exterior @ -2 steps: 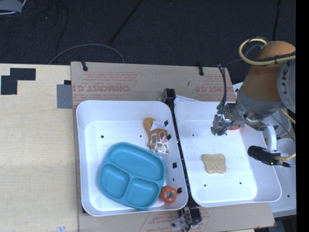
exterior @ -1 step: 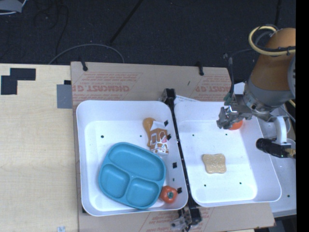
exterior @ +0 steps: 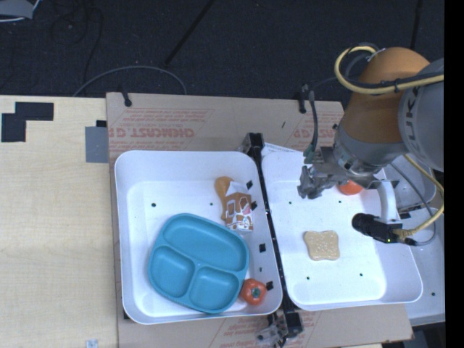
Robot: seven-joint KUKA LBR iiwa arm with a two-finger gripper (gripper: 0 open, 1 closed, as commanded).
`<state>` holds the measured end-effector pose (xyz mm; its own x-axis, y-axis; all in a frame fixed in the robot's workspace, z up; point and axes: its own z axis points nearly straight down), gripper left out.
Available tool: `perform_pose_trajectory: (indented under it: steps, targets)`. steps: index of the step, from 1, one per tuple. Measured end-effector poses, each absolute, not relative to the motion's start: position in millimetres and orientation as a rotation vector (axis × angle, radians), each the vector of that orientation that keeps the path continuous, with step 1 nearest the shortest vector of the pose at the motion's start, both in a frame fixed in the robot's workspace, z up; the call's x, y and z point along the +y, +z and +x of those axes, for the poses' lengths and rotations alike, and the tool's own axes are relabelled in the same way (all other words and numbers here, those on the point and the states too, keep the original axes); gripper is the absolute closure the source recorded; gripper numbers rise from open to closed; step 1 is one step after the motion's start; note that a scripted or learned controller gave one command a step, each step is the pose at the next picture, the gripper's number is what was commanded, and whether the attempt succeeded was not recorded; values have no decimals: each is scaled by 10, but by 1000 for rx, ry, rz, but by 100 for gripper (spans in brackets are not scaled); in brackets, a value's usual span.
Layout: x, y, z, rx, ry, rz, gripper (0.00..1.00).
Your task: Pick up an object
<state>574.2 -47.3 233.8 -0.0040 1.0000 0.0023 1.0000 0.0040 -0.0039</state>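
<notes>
The arm appears to be in the approach step, its claw (exterior: 313,187) low over the right bin (exterior: 406,288); whether it is released or clenched cannot be told. Nearest it lies a small orange-red object (exterior: 351,188), just beside it toward the arm. A slice of toast (exterior: 321,245) lies nearer the camera. Next comes settling over one object.

My colours over two white bins

My arm (exterior: 406,114) is grey with an orange band. The left bin (exterior: 134,194) holds a light blue divided tray (exterior: 197,262), a red-orange tomato (exterior: 253,291) and a brown-and-white patterned packet (exterior: 238,212); the right bin (exterior: 406,281) holds tan toast (exterior: 322,245).
</notes>
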Motion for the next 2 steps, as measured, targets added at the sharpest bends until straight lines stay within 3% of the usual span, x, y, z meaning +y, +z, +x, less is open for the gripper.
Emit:
perform_pose_trajectory:
  steps: [2]
  targets:
    - [709, 2200, 5673, -2223, 5, -2214, 100]
